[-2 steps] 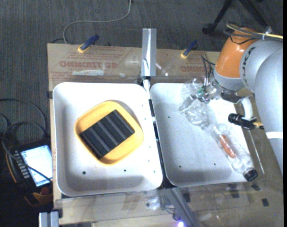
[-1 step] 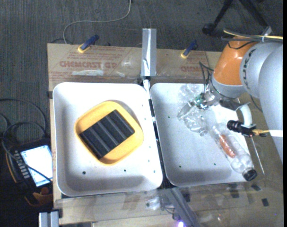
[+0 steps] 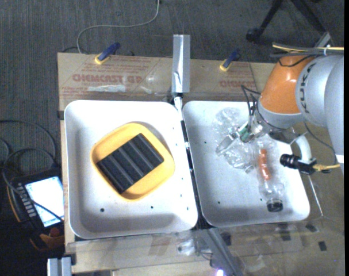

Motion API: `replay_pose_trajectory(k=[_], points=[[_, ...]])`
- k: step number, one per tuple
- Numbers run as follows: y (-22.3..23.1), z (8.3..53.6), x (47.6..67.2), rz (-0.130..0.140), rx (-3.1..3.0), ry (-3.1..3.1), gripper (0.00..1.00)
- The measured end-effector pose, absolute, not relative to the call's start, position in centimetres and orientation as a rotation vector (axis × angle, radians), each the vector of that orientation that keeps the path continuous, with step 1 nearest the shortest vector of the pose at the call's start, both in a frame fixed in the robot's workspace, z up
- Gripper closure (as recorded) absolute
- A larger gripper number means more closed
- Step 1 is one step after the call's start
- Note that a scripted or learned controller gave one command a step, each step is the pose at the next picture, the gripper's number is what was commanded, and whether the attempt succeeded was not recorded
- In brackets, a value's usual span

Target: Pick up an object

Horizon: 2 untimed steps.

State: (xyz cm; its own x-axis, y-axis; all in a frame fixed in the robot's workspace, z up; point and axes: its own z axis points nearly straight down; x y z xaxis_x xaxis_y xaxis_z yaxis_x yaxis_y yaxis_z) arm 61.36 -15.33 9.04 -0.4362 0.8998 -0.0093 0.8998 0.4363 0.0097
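Observation:
The left bin (image 3: 82, 119) holds a yellow block with a black ribbed top (image 3: 133, 160). In the right bin (image 3: 208, 183) lie crumpled clear plastic (image 3: 231, 137) and a clear plastic bottle with an orange label and black cap (image 3: 267, 177). My gripper (image 3: 247, 132) is low over the right bin's upper part, at the right edge of the crumpled plastic. The orange wrist band (image 3: 283, 88) stands above it and hides most of it.
A metal bar (image 3: 180, 62) stands at the back between the bins. Two blue-and-yellow clamps (image 3: 107, 52) (image 3: 230, 60) hold the cardboard backing. A black fitting with yellow cable (image 3: 298, 162) juts over the right bin's right rim. A tablet (image 3: 39, 197) lies at the left.

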Motion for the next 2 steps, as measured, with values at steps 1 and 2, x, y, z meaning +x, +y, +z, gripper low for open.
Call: replay_pose_trajectory(k=[1,2], points=[[-14.56,9.1,58.35,0.006,1.636,2.664,0.0],[-14.37,9.93,58.42,0.012,1.636,2.666,1.0]])
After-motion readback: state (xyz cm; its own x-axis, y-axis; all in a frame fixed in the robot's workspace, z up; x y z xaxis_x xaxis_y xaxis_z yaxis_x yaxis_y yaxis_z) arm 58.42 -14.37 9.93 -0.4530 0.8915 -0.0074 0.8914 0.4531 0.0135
